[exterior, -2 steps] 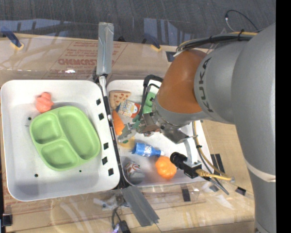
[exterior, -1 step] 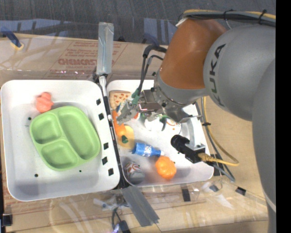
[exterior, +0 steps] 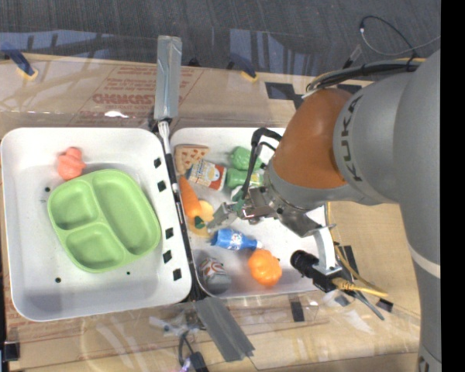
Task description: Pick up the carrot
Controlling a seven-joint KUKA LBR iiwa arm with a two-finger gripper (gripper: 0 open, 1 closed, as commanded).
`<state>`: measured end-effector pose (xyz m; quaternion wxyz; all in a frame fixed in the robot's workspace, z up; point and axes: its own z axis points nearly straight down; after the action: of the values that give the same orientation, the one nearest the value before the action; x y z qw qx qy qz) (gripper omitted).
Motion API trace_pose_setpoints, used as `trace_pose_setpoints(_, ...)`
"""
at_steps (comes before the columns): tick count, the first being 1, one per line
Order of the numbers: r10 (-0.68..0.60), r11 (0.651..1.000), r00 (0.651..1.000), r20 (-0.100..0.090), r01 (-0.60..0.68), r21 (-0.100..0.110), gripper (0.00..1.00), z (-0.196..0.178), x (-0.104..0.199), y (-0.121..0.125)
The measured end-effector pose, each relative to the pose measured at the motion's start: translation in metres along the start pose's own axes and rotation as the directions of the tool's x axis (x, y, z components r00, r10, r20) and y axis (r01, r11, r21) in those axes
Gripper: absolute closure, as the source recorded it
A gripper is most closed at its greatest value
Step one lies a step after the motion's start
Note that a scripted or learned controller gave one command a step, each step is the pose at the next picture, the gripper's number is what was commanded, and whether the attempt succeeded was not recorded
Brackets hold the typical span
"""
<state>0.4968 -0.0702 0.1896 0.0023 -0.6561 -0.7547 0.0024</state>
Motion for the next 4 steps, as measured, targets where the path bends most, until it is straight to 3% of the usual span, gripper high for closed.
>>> trace_pose_setpoints(1, -0.006, 1.0, 1.0, -0.001, 0.006, -0.001, 1.0, -0.01, 0.001, 0.001)
trace_pose_setpoints(2, -0.007, 1.0, 1.0, 0.0, 0.007, -0.001, 0.0, -0.01, 0.001, 0.001)
trace_pose_setpoints(3, -0.007, 1.0, 1.0, 0.0, 0.007, -0.001, 0.0, -0.01, 0.001, 0.001)
trace_pose_setpoints(4, -0.081, 0.997, 0.997, 0.0, 0.081, -0.003, 0.0, 0.074, -0.022, -0.024)
